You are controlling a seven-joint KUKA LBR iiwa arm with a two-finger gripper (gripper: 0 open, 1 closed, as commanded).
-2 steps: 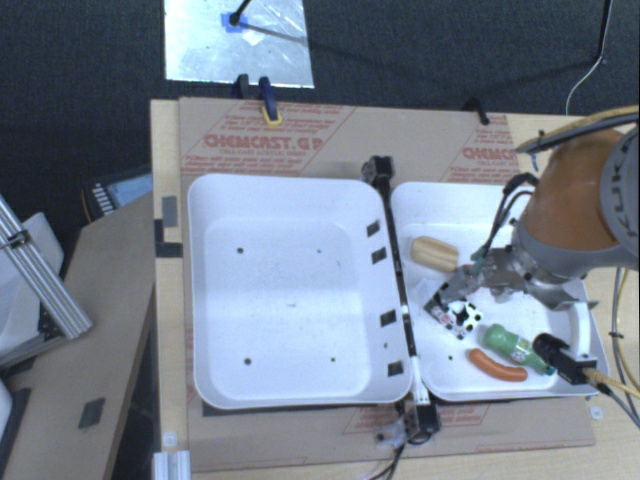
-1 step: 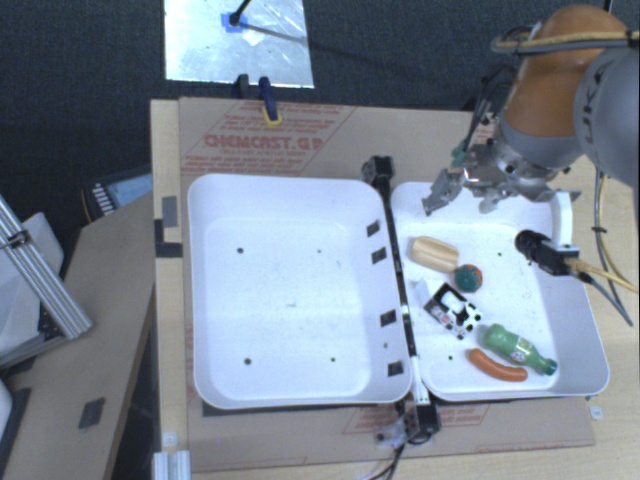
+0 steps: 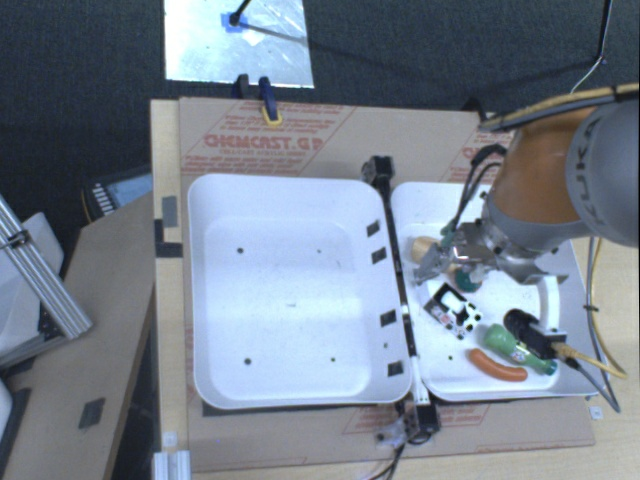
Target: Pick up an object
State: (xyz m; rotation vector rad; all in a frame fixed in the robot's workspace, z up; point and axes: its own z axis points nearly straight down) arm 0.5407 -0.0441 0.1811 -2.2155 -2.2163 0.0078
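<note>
Objects [image 3: 500, 348] lie in the right bin [image 3: 420, 208] beneath the arm's lowered tool [image 3: 450, 258], grip unreadable.

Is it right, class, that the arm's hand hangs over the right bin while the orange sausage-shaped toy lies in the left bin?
Not quite. The camera view shows the orange sausage-shaped toy in the right bin, near its front edge. The hand does hang over that bin.

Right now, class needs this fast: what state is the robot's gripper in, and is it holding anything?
Gripper: over the right bin, above the small objects there; whether it is open, closed or holding anything cannot be told from this camera view.
</note>
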